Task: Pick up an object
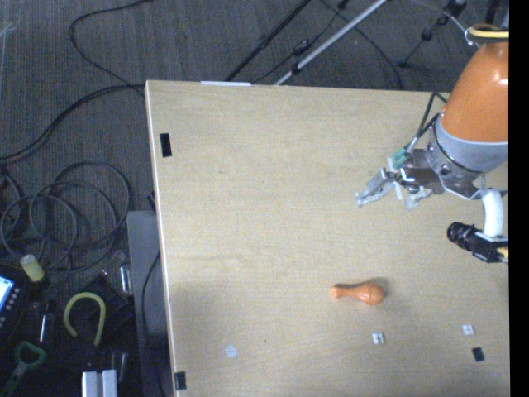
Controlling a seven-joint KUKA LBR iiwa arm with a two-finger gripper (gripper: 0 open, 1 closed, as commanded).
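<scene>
The orange pear-shaped toy (360, 293) lies on its side on the wooden benchtop (248, 222), well below and left of the gripper (374, 190), whose fingers stand apart and hold nothing. It looks small, light and smooth, probably slippery; its bulbous end seems the surest hold.

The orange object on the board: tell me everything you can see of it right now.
The orange object is small and smooth, with a rounded bulb at its right end narrowing to a thin neck on the left, like a little gourd; its material is too blurred to judge. It lies on its side on the tan board, toward the near edge, alone. Nothing touches it but the board. The gripper is apart from it, farther back and slightly right.
</scene>
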